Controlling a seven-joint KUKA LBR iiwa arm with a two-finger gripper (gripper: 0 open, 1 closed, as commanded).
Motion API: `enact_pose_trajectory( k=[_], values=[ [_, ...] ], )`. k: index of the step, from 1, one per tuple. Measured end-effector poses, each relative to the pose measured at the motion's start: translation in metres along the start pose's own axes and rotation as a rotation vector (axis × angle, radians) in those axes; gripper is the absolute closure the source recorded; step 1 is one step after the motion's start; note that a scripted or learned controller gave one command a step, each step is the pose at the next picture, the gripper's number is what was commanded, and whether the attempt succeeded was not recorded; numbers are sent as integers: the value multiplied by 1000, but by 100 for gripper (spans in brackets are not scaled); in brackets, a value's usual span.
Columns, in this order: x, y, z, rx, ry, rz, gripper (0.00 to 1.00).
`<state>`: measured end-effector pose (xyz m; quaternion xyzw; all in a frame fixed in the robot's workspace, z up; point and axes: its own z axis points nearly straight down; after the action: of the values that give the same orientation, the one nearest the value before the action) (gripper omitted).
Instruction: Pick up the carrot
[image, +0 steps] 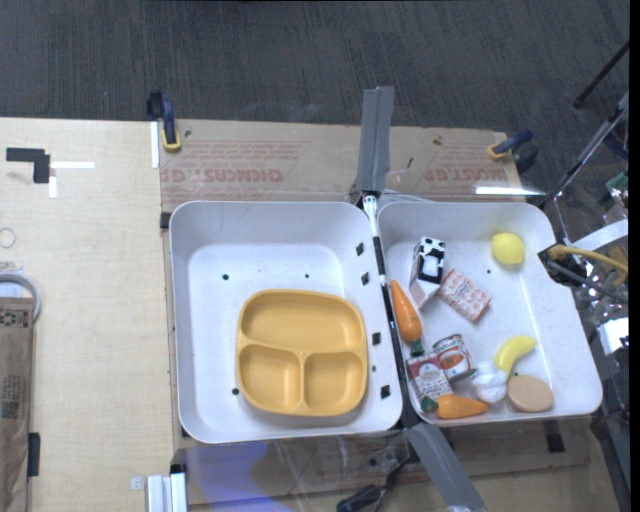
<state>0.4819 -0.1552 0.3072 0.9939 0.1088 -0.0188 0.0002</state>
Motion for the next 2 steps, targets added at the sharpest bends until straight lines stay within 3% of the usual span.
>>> enact_pose_trajectory(
  k=[1,2],
  values=[
    [1,0,-4,1,-14,-5,100],
    [1,0,-4,1,-14,-5,0]
  ],
)
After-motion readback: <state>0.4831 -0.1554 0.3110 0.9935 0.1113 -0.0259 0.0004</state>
